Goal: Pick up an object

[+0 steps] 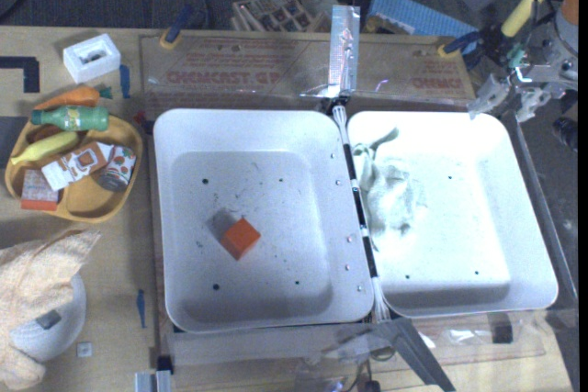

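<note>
An orange block (242,238) lies in the left bin (184,142), a little left of its middle, beside a small grey patch. A crumpled pale, whitish cloth-like thing (389,190) with a greenish strip rests in the right bin (478,271), close to its left wall. My gripper (507,100) hangs over the far right corner of the right bin, well away from both objects. Its two fingers stand apart with nothing between them, so it is open.
A wooden bowl (103,205) of toy food sits left of the bins, with a small white box (92,57) behind it and a beige cloth (41,275) in front. A shiny upright strip (344,46) stands behind the seam between the bins.
</note>
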Controlling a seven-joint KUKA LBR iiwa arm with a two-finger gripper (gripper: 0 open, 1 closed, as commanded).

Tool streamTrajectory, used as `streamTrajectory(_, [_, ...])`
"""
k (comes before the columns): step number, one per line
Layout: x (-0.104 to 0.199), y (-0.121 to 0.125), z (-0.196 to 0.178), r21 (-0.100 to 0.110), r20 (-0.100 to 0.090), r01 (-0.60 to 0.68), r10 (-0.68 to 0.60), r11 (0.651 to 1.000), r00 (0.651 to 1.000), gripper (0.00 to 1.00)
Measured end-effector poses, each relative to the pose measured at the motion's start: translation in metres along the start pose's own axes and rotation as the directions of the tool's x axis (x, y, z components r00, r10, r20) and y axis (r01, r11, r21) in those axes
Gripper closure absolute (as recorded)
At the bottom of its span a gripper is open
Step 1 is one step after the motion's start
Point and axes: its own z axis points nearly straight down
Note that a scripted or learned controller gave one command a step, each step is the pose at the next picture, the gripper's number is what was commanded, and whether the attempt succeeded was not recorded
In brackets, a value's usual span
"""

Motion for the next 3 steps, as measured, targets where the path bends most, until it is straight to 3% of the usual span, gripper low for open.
streamTrajectory(1, [0.095,-0.002,0.084,0.001,-0.001,-0.007,0.007,1.0,1.0,0.0])
streamTrajectory(2, [0.104,0.011,0.158,-0.011,0.002,0.089,-0.089,0.996,0.996,0.0])
streamTrajectory(3, [0.021,0.009,0.095,-0.006,0.002,-0.189,0.189,0.982,0.982,0.0])
